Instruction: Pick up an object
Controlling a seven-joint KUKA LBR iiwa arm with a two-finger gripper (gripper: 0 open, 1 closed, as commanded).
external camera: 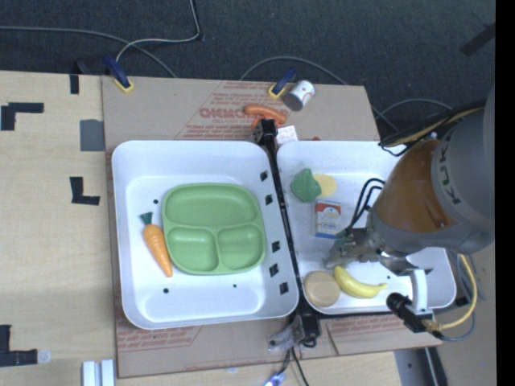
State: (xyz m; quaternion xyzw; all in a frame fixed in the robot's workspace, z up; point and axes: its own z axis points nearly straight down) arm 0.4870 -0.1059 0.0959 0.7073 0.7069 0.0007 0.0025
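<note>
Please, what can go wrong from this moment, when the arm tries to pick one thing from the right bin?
1. The banana and the round tan piece lie touching, so a grasp on one may push or drag the other.
2. Both sit near the right bin's front wall, leaving the claw little room.
3. The small carton lies close beside the claw and could be knocked.

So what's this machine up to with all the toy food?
A grey robot arm reaches from the right into the right bin, its gripper low among the toys, just above the banana and beside a small printed card. Nothing is visibly held yet. A round tan piece lies by the banana; a green leafy toy and a yellow one sit further back. The left bin holds a green divided plate and a carrot.
</note>
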